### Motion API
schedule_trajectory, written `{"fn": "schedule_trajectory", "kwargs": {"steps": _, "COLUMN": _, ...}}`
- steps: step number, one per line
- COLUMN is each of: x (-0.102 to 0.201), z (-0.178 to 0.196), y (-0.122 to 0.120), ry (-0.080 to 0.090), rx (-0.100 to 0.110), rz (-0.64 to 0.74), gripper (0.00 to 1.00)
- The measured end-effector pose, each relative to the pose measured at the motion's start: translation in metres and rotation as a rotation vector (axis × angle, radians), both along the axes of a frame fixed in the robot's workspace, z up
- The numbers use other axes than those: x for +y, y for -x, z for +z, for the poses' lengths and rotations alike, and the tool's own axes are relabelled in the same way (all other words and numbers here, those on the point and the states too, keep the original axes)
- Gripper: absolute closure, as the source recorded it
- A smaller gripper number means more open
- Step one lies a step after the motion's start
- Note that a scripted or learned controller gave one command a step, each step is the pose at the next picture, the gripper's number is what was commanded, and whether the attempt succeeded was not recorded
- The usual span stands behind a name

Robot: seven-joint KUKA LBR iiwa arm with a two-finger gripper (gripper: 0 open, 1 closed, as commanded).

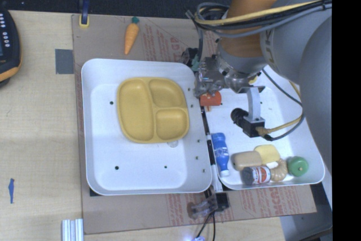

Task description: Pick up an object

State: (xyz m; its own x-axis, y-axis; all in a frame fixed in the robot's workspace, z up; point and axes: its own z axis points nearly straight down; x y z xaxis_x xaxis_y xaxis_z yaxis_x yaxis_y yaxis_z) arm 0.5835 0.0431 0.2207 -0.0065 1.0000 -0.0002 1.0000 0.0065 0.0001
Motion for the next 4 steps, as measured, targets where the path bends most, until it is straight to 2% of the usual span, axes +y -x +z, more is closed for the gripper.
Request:
{"fn": "schedule_trajectory", "kwargs": {"steps": 1, "x": 0.022, "z": -0.007, "y": 0.03, "ry": 0.001, "rx": 0.008, "rz": 0.003, "gripper": 1.0}}
{"fn": "schedule_trajectory", "kwargs": {"steps": 2, "x": 0.021, "z": -0.031, "y": 0.066, "ry": 0.001, "rx": 0.011, "rz": -0.002, "gripper": 1.0}}
{"fn": "schedule_trajectory", "kwargs": {"steps": 3, "x": 0.028, "z": -0.029, "y": 0.045, "ry": 0.0, "rx": 0.002, "rz": -0.001, "gripper": 1.0}}
{"fn": "schedule_trajectory", "kwargs": {"steps": 4, "x": -0.014, "z": -0.03, "y": 0.079, "ry": 0.002, "rx": 0.009, "rz": -0.006, "gripper": 1.0}}
